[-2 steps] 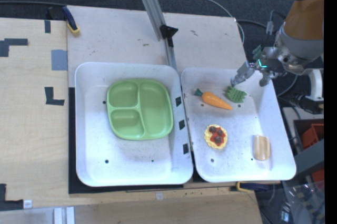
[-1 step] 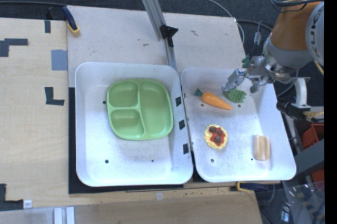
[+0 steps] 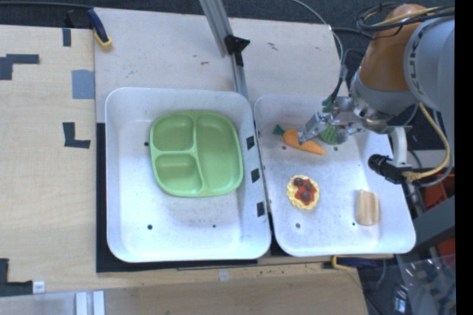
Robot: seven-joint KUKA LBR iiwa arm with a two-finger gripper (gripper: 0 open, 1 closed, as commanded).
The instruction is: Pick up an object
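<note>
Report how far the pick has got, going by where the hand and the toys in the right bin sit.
Done: the hand has reached the right bin and sits low at the carrot. In hand: nothing visibly lifted; the carrot lies on the bin floor, and whether it is gripped is unclear. Left: grasp and raise an object. The small pizza and bread roll lie apart, untouched.

A robot lab: taped bench [image 3: 44, 158], white bins [image 3: 118, 232] (toy food inside).
</note>
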